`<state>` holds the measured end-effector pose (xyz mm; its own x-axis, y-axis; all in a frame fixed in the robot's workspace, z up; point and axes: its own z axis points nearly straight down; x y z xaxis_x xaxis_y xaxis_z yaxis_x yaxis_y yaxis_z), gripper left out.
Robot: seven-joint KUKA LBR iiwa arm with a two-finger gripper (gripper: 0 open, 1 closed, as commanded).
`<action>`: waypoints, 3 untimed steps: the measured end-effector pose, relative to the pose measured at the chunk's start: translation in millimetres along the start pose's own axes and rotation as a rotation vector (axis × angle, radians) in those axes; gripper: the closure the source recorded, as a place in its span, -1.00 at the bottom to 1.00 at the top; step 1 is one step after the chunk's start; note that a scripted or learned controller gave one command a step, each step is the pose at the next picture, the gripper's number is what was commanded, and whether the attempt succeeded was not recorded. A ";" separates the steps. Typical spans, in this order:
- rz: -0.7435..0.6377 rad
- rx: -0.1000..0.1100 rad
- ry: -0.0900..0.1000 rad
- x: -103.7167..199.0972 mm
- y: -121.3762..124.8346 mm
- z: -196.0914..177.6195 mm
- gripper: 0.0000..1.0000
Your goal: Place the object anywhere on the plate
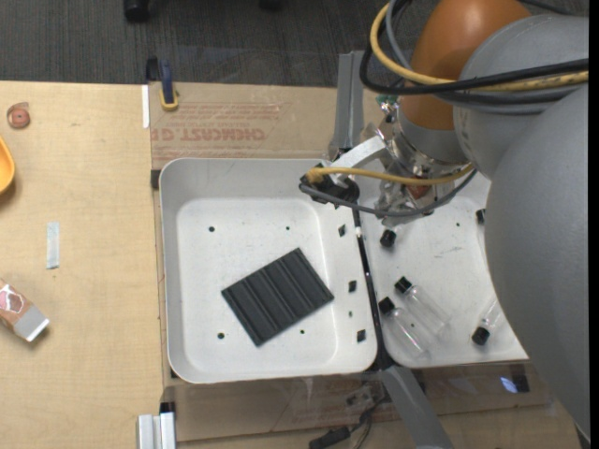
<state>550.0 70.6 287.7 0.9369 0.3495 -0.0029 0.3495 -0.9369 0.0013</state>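
The plate (278, 296) is a dark ribbed rectangle lying at a slant on the floor of the left white bin (187, 251). In the right bin (449, 251) lie clear plastic vials with black caps: one (416, 302) near the bin's left wall, another (407, 333) just below it, and a third (485, 327) toward the right. My gripper (398, 215) hangs over the far left part of the right bin, above and apart from the vials. Wrist and cables cover much of it, and I see nothing held in it.
The arm's large grey body (533, 204) covers the right side of the right bin. A yellow cable (374, 170) loops over the divider between the bins. On the wooden bench to the left lie small items, among them an eraser-like block (21, 312).
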 end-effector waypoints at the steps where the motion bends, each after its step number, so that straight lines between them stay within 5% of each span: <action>1: -0.425 0.000 -0.002 -0.9 -47.6 -21.1 1.00; 2: -0.722 0.001 -0.003 -28.9 -110.7 12.6 1.00; 3: -1.124 0.001 -0.001 29.1 -90.5 45.3 1.00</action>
<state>545.6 165.4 242.2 0.0900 0.9959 -0.0031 0.9959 -0.0901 -0.0032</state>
